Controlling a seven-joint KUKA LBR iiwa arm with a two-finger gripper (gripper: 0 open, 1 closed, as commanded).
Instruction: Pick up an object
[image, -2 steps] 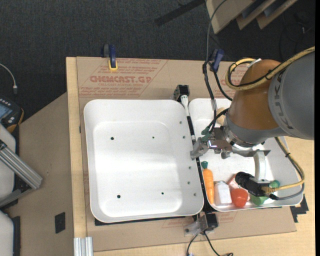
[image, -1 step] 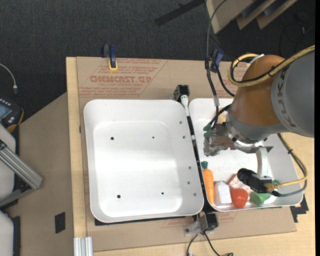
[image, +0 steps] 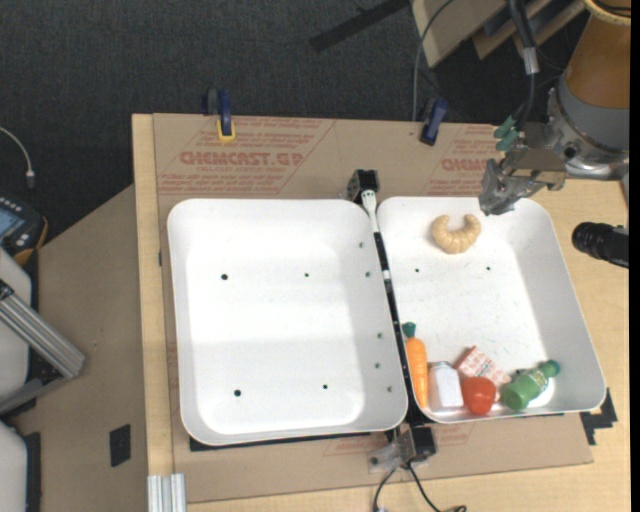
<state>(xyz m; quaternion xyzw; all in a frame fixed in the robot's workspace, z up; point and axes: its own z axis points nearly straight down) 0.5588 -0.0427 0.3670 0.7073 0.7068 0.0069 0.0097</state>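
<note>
The nearest candidate for pickup is a croissant (image: 456, 233) — pale tan, curled into a crescent with its ends pointing toward the near side. It lies loose on the floor of the right bin (image: 560, 270), in the far part, apart from everything else in that bin.

The gripper (image: 497, 203) hangs just beside the croissant, up and to its right, over the bin's far rim. Its fingers point downward and appear drawn close together; nothing is seen between them, and they do not touch the croissant. Above the gripper the grey wrist and the orange band (image: 600, 50) rise toward the upper right corner, with cables running alongside.

The remaining objects sit clustered along the near edge of the right bin: a carrot (image: 415, 362) lying lengthwise against the inner wall, a small white carton (image: 445, 386) beside it, a red tomato (image: 479, 394) touching the carton, a pink patterned packet (image: 477, 360) just behind the tomato, and a green bottle (image: 527, 386) tipped on its side at the right end.

The left bin (image: 200, 300) shows a bare white floor with a few dark dots. Both bins rest on a brown board (image: 300, 150) — clamped at the far edge by two blue clamps (image: 221, 107).
</note>
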